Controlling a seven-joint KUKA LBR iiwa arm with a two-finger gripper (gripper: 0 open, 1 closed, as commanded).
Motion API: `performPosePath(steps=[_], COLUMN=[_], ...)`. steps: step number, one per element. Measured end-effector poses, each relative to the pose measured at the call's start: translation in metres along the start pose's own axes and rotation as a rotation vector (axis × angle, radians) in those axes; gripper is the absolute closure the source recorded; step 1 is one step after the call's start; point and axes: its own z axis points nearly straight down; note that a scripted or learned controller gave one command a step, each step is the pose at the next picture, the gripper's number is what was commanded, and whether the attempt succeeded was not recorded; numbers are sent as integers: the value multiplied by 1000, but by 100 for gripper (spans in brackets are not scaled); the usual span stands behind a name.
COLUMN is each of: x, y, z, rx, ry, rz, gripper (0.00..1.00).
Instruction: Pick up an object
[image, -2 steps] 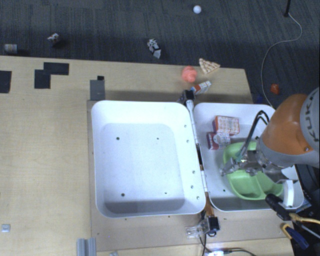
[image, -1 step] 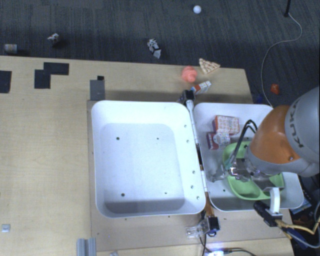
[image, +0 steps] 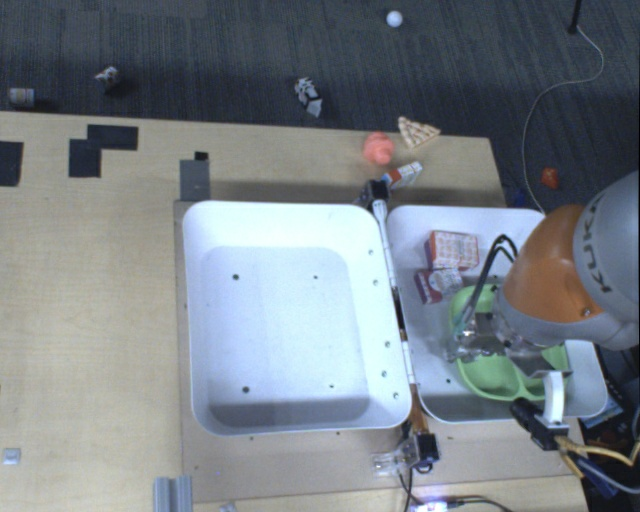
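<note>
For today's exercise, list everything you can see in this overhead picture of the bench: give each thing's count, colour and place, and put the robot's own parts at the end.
White bins: 2, side by side on the bench; left bin, right bin.
Small box: 1, red and white, right bin, far end.
Dark packet: 1, dark red, right bin, just below the box.
Green object: 1, light green, right bin, partly under the arm.
Pink ball: 1, bench behind the bins.
Wedge-shaped toy: 1, tan, bench's far edge.
White ball: 1, on the dark floor.
Bench: 1, light wood.
Arm: 1, grey with orange band, over the right bin.
Gripper: 1, low over the green object.
</note>
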Motion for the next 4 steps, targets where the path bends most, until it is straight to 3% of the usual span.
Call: performPosePath(steps=[1,2,3,4], x=[77,77,1,-2], y=[26,25,-1,0], z=[-86,-86,-86,-1], rx=[0,1,1,-1], ry=[0,-1,-3,-2], rz=[-5,-5,-4,-3], gripper=[100,0,0,0])
